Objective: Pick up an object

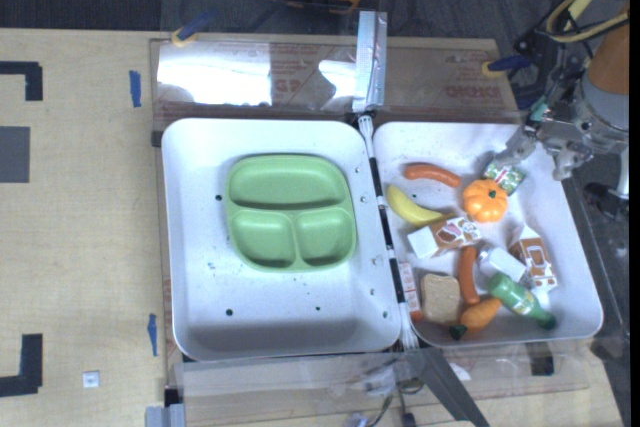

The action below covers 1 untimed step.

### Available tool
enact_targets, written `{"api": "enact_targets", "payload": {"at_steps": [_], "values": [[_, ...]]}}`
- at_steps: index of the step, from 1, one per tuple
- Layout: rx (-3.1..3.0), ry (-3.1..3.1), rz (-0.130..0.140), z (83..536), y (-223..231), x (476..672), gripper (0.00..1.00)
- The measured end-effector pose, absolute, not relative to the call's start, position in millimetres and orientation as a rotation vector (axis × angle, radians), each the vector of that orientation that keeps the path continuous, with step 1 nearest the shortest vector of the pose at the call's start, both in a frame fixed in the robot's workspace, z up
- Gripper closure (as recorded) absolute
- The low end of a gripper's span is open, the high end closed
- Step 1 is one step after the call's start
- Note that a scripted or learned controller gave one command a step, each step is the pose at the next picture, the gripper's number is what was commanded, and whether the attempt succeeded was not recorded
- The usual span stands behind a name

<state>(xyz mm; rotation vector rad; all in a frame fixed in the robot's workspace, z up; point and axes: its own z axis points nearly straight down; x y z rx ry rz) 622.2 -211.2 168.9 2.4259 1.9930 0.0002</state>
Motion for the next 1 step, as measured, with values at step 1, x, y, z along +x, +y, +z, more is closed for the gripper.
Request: {"api": "enact_targets", "payload": {"at_steps": [1], "values": [[2.13, 2.304, 0.002, 99.2, -197.2, 626.6, 0.0]]}}
